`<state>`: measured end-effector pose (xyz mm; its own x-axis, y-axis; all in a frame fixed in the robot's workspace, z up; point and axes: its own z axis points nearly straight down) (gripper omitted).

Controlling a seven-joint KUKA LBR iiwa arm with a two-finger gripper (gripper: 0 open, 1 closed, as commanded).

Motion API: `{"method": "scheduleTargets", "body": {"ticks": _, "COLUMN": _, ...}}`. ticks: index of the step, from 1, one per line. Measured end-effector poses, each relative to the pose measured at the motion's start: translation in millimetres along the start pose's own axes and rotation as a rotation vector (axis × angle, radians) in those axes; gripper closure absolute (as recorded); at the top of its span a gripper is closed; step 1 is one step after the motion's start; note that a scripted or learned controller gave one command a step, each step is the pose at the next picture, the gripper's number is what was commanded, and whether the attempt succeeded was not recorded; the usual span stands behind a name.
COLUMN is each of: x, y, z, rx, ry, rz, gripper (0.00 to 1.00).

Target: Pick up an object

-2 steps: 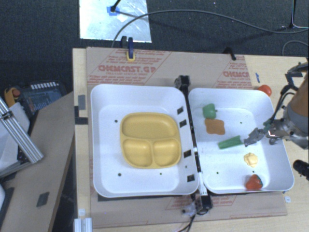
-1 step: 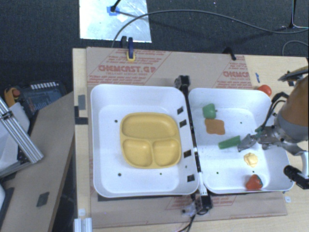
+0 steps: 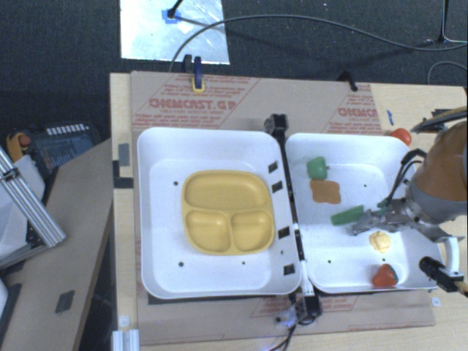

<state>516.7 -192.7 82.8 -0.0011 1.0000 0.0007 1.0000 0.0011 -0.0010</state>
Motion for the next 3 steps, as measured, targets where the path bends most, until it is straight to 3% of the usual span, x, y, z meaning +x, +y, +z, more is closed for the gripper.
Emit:
{"method": "scheduleTargets", "body": {"ticks": 1, "x": -1, "y": 1, "z": -13, "rx": -0.004, "ry": -0.002, "rz": 0.0, "gripper": 1.0}}
{"method": "scheduleTargets", "body": {"ticks": 3, "x": -10, "y": 15, "z": -125, "rx": -0.008, "ry": -0.004, "rz": -0.004, "gripper": 1.0}}
